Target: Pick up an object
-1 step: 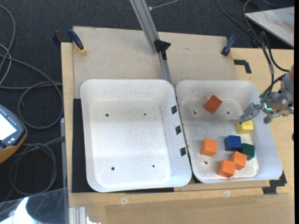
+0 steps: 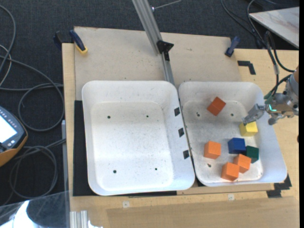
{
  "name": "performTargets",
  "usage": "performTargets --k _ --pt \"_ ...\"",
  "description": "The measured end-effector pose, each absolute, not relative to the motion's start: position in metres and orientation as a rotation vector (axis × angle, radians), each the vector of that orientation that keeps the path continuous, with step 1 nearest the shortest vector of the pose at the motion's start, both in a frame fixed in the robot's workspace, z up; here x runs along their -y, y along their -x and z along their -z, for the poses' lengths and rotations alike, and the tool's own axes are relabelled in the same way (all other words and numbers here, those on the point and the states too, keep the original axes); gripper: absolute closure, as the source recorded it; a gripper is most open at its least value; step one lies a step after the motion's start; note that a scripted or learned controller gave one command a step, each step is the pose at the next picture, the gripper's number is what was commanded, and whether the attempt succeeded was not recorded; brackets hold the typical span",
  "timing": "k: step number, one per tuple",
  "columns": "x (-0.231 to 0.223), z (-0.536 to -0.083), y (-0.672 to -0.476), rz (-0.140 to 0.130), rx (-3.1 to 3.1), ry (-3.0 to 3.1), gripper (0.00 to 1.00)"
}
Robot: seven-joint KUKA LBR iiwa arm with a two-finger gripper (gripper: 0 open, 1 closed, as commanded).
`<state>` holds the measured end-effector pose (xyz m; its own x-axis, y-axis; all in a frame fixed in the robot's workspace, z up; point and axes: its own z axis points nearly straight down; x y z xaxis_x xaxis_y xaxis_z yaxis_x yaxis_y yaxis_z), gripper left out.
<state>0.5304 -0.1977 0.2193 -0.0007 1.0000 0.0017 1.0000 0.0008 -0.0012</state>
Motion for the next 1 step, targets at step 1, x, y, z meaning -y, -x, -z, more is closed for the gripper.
performTargets --k 1 --pt "0.1951 -0.176 -0.5342 -0.003 2.219 2.217 0.0"
